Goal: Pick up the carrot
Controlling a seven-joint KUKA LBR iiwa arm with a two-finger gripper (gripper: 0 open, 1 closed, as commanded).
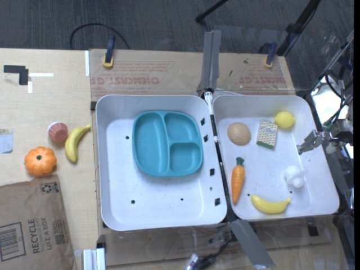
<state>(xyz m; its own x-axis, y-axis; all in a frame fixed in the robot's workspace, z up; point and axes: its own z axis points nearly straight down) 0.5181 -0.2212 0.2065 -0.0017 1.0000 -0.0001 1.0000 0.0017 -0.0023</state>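
Observation:
The carrot (238, 179), orange with a green top, lies lengthwise in the right bin (315, 207) near its left wall, green end pointing away from me. My gripper (308, 143) sits at the right bin's right rim, well to the right of the carrot and apart from it. Nothing is seen held in it.
The right bin also holds a brown egg (239, 133), a green-yellow sponge (267, 134), a lemon (285, 120), a white object (294, 177) and a banana (270, 204) just below the carrot. A teal divided plate (167, 143) lies in the left bin (112, 207). A pumpkin (40, 161) rests on the bench.

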